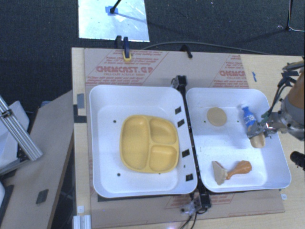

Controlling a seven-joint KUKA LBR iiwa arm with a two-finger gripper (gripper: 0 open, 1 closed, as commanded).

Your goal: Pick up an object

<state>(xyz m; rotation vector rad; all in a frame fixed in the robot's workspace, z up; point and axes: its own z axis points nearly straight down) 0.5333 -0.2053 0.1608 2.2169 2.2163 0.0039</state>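
Note:
The right bin [271,175] holds a round tan disc [217,116], a small blue and white bottle [247,118] and a tan brush-like piece with an orange-brown handle [232,171]. A small tan lump [258,141] lies by the bin's right wall. My gripper [263,129] reaches in over that wall from the right, just above the tan lump and right beside the bottle's lower end. The gripper's tip is dark and small in this view, and whether it touches the lump is unclear.
The left bin [102,142] carries a yellow divided plate [148,143]. A black divider with clips [187,137] runs between the bins. The arm's grey body [293,111] stands over the bench's right edge. An aluminium rail [19,132] juts in at the far left.

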